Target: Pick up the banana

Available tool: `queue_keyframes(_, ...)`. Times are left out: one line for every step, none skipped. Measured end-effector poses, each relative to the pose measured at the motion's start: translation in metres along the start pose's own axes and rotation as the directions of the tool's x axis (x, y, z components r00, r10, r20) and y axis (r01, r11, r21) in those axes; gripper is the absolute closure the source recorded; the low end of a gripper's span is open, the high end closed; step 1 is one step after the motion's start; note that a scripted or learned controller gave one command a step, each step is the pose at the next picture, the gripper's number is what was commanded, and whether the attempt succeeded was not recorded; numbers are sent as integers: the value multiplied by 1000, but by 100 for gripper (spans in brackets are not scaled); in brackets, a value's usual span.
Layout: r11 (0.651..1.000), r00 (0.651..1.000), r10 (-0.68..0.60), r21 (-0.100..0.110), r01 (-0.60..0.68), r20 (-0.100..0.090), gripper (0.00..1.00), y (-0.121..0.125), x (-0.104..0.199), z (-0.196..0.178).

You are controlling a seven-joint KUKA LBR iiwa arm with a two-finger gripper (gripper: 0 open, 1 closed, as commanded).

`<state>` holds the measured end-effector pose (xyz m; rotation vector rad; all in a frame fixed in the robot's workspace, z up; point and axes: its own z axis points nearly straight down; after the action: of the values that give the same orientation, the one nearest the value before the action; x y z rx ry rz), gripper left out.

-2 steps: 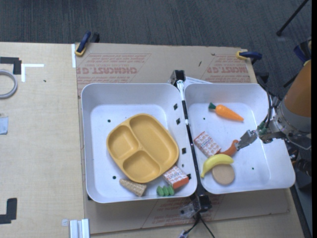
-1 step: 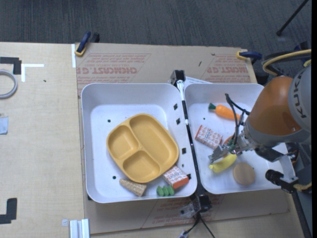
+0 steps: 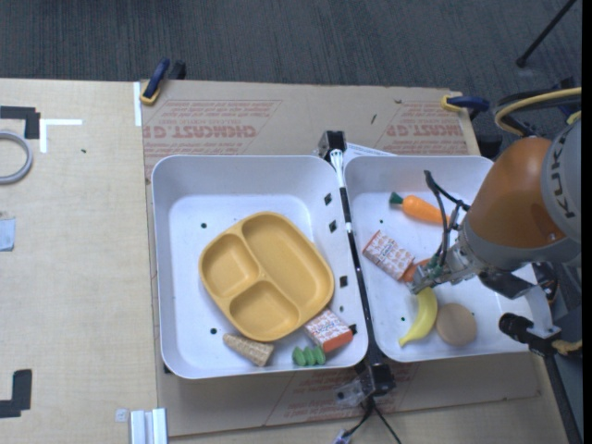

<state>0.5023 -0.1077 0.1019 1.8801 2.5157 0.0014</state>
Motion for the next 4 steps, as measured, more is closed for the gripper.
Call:
queue_keyframes(997, 997, 82, 0, -82, 0, 100, -21, 15, 9)
queue_keyframes(986, 986, -169, 0, 169, 0, 100, 30, 64, -90)
queue_keyframes(986, 986, -169, 0, 169, 1, 0, 30, 64, -90)
queue_keyframes(917, 917, -398, 1, 398, 0, 0, 2, 90, -90)
